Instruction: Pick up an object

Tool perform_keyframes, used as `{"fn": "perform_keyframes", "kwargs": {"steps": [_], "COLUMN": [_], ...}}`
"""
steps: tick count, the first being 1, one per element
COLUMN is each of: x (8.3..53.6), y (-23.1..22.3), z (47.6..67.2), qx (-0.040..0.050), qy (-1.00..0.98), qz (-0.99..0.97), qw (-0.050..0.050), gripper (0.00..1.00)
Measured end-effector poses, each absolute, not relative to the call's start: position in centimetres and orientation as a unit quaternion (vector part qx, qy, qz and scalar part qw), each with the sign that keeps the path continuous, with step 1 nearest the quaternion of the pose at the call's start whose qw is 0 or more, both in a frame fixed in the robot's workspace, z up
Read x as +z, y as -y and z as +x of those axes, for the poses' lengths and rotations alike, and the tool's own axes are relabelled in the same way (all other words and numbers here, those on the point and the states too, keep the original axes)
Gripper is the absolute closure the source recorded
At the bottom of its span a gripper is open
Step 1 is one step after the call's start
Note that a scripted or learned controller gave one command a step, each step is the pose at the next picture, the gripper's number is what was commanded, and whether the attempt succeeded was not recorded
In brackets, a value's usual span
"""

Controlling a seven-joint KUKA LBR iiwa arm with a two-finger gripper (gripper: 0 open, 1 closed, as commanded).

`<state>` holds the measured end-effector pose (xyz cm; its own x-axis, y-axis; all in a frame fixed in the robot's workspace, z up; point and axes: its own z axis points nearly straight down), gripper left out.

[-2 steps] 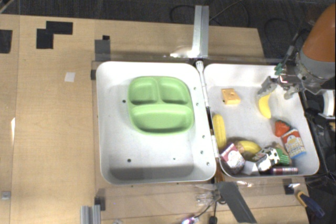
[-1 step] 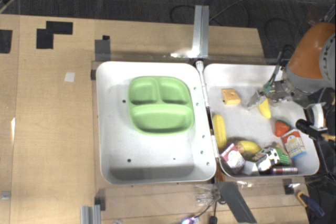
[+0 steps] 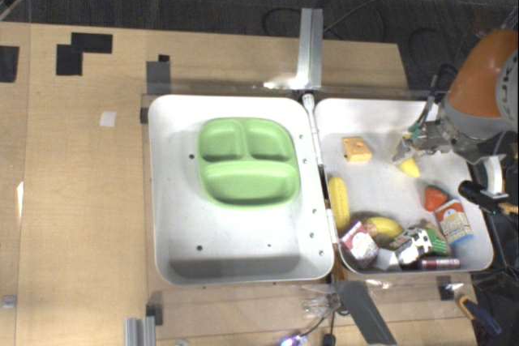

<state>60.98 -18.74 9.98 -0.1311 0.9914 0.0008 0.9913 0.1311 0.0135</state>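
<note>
I had the gripper [image 3: 420,143] low in the right bin [image 3: 381,111], hovering just above a small yellow piece [image 3: 410,167]. I could not tell how its jaws stood. I judged it the approach step; next came descending and closing.

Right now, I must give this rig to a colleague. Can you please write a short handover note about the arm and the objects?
Gripper: low in the right bin, at its far right side, just above a small yellow piece. Nothing visibly held.
Things: orange block, corn cob, red piece and a pile of packages along the near wall. Left bin holds a green divided tray.
Done: nothing picked yet.
Left: grasp and lift one object.
</note>
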Motion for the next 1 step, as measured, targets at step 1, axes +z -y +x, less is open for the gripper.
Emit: {"fn": "perform_keyframes", "kwargs": {"steps": [1], "x": [19.81], "y": [12.73], "z": [62.39], "qx": [0.0008], "qy": [-0.713], "qz": [0.701], "qw": [0.001], "gripper": [1.00]}}
